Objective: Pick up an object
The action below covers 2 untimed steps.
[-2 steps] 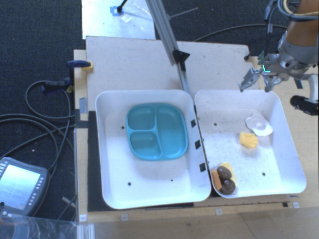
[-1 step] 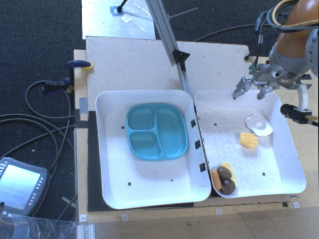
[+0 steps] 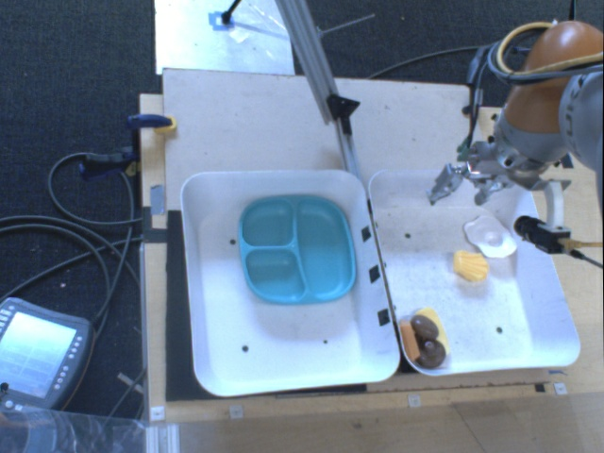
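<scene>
On the far left, off the bench, a grey handheld control pendant with a lit screen [image 3: 33, 347] lies on the dark floor among black cables [image 3: 66, 234]. A blue and yellow clamp [image 3: 151, 123] grips the bench's left edge.

The left shallow white plastic bin [image 3: 203, 347] holds a teal plastic plate with three compartments [image 3: 295, 249], lying flat near the bin's middle. A slanting grey metal pole [image 3: 311, 50] runs down from the top to the seam between the two bins.

The right shallow white plastic bin [image 3: 538, 338] holds the small loose things. In its near left corner sit two brown rounded pieces [image 3: 427, 340], touching each other, with a yellow and orange piece beneath and beside them; what they are is unclear. Further right, near the bin's middle, lies a small yellow ridged lump [image 3: 471, 266], apart from everything else. Just beyond it rests a flat white egg-shaped piece [image 3: 490, 236].

The two-finger metal gripper [image 3: 462, 182] hovers over the far part of the right bin, fingers spread apart and holding nothing, on the grey arm with its orange band [image 3: 552, 59] entering from the right.

The yellow lump looks the easiest target: likely a light, stiff toy, free on all sides, best pinched across its narrow width. The flat white piece seems thin and hard to get fingers under.
</scene>
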Each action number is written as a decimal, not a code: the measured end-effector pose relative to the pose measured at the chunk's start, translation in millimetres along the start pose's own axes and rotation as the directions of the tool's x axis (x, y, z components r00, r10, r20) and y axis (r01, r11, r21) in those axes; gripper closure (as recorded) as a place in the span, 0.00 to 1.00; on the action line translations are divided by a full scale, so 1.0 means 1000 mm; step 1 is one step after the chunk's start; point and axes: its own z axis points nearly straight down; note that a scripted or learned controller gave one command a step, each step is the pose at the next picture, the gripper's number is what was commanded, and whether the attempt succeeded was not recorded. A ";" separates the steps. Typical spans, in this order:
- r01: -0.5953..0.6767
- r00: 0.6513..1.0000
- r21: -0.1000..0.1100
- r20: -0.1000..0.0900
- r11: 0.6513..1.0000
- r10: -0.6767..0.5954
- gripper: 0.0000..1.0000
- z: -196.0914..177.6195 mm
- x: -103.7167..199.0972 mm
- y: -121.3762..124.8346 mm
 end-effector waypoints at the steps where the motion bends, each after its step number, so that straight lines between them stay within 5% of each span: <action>1: 0.004 1.000 0.001 -0.001 1.000 -0.004 0.00 0.050 0.009 0.005; 2: 0.005 1.000 -0.008 0.001 1.000 -0.005 1.00 0.035 0.008 0.007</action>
